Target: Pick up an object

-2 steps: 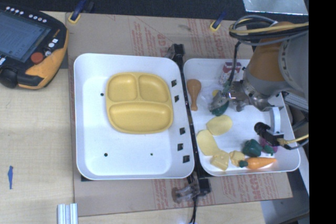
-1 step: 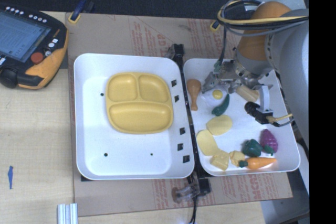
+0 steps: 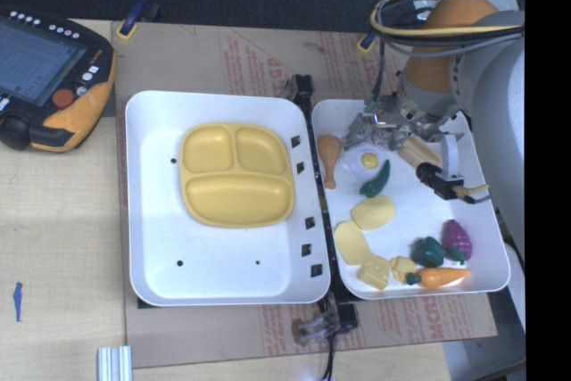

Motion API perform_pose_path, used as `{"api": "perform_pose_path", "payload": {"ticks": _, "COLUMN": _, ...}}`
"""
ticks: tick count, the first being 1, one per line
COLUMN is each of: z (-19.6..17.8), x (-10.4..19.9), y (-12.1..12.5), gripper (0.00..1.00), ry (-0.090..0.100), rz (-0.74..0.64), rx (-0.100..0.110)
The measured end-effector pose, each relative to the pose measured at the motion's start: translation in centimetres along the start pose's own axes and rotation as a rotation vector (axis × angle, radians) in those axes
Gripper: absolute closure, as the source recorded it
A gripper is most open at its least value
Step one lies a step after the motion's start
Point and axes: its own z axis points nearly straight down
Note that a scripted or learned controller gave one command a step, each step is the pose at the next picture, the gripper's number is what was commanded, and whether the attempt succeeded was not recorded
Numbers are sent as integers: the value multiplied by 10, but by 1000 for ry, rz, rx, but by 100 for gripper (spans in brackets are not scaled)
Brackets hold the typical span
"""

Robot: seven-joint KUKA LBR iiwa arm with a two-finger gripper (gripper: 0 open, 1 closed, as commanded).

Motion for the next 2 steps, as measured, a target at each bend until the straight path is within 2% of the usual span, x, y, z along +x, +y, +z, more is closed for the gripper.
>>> {"api": "perform_pose_path", "payload": {"ticks": 1, "z": 1, "x": 6, "y": -77, "gripper": 0, "ry": 2, "rz": 6, "rx": 11}}
{"api": "perform_pose_path", "payload": {"ticks": 2, "z": -10, "x": 4, "y": -73, "gripper": 100, "ry": 0, "rz": 5, "rx": 5}}
